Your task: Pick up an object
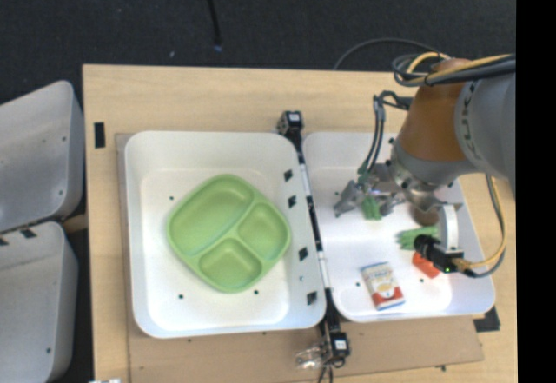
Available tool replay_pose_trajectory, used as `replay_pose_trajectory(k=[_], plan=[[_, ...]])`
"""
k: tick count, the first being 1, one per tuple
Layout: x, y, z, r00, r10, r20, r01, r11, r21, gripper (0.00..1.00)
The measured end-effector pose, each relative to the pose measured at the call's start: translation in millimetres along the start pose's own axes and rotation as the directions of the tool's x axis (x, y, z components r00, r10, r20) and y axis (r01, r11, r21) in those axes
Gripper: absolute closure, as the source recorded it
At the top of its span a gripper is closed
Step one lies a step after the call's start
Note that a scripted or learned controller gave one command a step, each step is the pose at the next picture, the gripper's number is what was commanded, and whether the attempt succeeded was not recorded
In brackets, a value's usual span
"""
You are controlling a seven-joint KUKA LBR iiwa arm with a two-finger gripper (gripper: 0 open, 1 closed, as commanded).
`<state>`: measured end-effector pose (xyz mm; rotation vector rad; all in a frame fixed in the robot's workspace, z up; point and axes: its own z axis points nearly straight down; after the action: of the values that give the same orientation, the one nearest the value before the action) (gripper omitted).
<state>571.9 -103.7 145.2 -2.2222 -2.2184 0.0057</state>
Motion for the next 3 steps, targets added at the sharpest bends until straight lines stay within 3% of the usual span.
replay_pose_trajectory(k=[1, 2, 3], plan=[[-1.2, -0.4, 47.1, 1.000, 0.001, 0.000, -0.001, 1.000, 0.000, 0.00], [-2.1, 1.0, 33.6, 1.000, 0.008, -0.001, -0.008, 1.000, -0.006, 1.00], [-1.1, -7.6, -23.2, 1.000, 0.007, -0.001, -0.007, 1.000, -0.008, 1.00]])
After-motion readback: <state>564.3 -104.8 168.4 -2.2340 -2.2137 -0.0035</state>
